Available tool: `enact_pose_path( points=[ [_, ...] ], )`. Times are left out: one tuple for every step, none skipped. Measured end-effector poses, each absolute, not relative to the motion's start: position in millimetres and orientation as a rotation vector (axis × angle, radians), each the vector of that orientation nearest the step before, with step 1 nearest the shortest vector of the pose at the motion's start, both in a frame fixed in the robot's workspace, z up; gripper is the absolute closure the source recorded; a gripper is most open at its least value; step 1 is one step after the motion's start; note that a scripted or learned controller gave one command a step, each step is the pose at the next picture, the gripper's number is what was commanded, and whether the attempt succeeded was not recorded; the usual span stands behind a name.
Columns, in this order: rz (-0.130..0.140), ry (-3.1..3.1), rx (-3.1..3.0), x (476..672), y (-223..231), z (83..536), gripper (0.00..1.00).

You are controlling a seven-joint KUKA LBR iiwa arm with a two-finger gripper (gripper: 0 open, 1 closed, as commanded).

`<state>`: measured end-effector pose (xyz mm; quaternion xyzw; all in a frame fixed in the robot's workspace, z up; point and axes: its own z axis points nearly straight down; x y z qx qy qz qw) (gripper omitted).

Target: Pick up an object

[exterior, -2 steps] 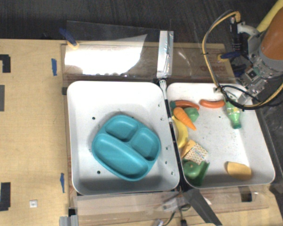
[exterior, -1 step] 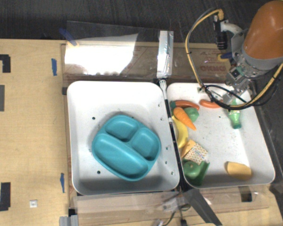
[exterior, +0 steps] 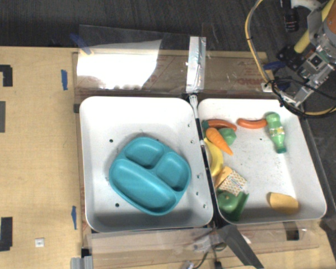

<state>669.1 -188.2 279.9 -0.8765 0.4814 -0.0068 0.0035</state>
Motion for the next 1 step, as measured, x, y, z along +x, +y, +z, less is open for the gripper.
enact_pose_path(
  points=[
    [-0.005,1.297,-2.855,668.0,-204.7,268.6,1.00]
  ],
)
